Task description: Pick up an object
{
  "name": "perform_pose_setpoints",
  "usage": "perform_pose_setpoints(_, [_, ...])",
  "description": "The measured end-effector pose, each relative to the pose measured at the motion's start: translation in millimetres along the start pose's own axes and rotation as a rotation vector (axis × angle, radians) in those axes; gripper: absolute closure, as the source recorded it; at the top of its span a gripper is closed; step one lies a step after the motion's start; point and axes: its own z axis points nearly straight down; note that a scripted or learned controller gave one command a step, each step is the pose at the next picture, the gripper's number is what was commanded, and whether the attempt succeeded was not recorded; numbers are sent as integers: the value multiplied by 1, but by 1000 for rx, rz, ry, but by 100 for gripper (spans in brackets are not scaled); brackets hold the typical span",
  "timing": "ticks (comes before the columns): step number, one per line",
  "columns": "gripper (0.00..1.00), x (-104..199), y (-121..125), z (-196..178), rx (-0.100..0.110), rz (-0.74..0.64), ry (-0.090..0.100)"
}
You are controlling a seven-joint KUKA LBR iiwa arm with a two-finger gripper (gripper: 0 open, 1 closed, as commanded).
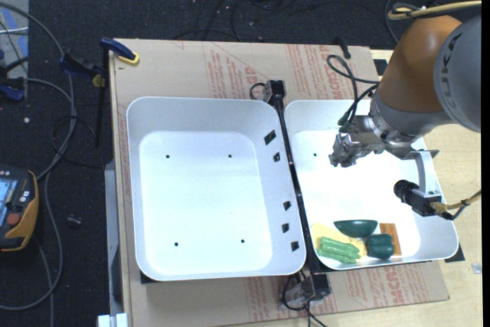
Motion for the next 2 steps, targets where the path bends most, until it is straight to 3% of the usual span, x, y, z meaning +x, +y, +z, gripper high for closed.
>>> perform_pose_setpoints(2, [100, 95, 8, -18, -1, -1, 0])
